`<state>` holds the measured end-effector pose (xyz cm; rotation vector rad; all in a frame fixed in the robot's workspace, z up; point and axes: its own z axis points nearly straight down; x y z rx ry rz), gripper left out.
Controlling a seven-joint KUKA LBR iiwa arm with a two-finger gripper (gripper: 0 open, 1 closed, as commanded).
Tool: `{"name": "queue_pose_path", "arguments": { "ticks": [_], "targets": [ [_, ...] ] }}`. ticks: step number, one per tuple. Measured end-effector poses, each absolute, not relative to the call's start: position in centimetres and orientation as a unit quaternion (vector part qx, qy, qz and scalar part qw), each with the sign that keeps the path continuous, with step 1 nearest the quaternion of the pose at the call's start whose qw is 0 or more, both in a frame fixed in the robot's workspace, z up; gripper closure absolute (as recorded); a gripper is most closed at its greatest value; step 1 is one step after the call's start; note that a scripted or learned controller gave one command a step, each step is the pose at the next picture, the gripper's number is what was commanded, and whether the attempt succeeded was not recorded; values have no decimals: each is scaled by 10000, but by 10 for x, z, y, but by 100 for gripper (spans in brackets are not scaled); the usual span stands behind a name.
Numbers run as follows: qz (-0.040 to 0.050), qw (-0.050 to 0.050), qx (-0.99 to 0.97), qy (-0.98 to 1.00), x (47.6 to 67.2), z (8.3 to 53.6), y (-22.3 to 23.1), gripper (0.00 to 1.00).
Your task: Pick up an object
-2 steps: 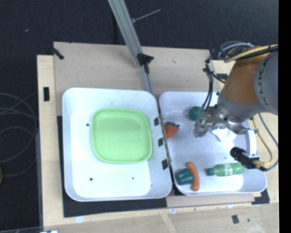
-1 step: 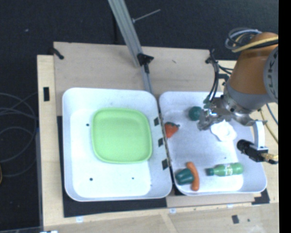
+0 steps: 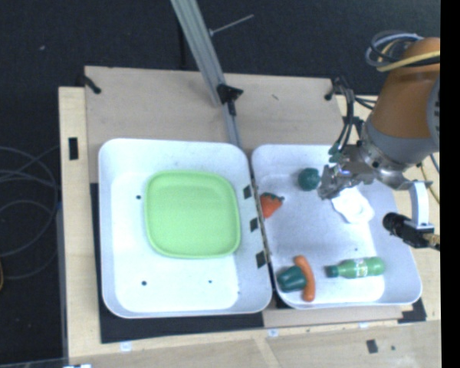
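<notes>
The arm (image 3: 402, 117) is cut by the right edge. The gripper (image 3: 333, 184) looks dark and blurry, too small to read. The table (image 3: 161, 102) bottom is cut too.

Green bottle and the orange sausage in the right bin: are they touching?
Apart. The camera view shows bare white bin floor between the green bottle and the orange sausage, which lies against a dark green object instead.

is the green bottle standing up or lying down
Lying down. The green bottle rests on its side in the right bin, its length running across the bin floor.
</notes>
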<state>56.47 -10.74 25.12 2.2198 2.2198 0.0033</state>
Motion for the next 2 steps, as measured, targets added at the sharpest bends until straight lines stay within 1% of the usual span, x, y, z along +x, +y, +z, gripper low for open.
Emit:
{"name": "queue_pose_path", "arguments": {
  "ticks": [1, 2],
  "targets": [
    [8, 1, 7058, 7084, 559, 250, -52, 100],
    [6, -1, 7059, 7084, 567, 257, 2, 100]
  ]
}}
